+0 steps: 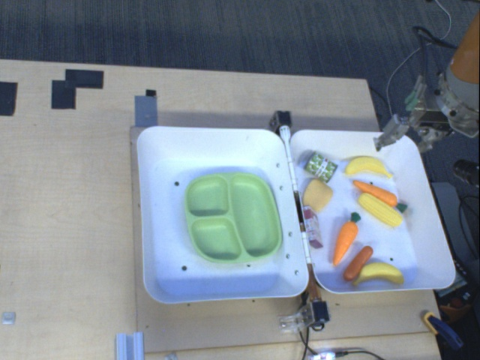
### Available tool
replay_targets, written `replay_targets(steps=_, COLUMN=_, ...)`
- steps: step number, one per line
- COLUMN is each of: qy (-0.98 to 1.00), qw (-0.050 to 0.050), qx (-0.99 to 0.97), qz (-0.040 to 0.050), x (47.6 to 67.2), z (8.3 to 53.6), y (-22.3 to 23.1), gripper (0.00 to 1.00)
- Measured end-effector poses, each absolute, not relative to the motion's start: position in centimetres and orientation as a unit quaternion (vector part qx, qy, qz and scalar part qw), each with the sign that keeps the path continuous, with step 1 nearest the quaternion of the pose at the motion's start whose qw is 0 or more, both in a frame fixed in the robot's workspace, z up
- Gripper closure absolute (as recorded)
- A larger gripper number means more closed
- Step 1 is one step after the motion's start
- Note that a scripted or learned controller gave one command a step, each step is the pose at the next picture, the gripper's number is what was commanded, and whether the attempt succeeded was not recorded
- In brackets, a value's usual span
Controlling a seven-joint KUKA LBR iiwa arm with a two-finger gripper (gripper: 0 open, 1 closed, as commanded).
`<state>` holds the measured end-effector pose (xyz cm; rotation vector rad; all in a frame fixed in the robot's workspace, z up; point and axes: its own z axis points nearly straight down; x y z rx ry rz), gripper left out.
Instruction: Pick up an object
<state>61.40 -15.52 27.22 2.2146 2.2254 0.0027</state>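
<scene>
We see the gripper (393, 132) hanging over the far right corner of the right bin (439, 223), above the rim and apart from everything inside. It is small and blurred here, so we cannot tell how it is set, and nothing shows in it.

The task names no one thing, so we judge among the toy foods in that bin. A banana (367, 166) lies nearest the gripper, with a carrot (375, 193) and a corn cob (381, 211) just below it, close together. Lower down lie a second carrot (345, 238), a sausage (358, 262) touching a second banana (381, 274), and near the divider a green can (320, 166), a potato (318, 195) and a small pink packet (313, 231).

These look like hollow plastic: light, stiff, smooth and likely slippery. We would take the top banana across its thick middle, where the curve is least. It stands free on its far side, so crowding is low there.

The left bin (161, 223) holds a green tray (231, 216).
</scene>
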Motion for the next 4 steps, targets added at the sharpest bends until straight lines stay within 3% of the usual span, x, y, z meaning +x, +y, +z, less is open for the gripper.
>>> replay_targets(steps=1, qy=0.709, qw=0.000, qx=0.706, qz=0.0006, x=61.1, z=11.6, y=-13.6, gripper=0.00)
replay_targets(steps=2, qy=0.708, qw=0.003, qx=0.706, qz=0.0023, x=56.7, z=8.7, y=-11.6, gripper=0.00)
replay_targets(steps=3, qy=0.708, qw=0.005, qx=0.706, qz=0.0043, x=56.9, z=9.9, y=-11.6, gripper=1.00)
replay_targets(steps=4, qy=0.708, qw=0.005, qx=0.706, qz=0.0013, x=57.7, z=8.8, y=-19.1, gripper=1.00)
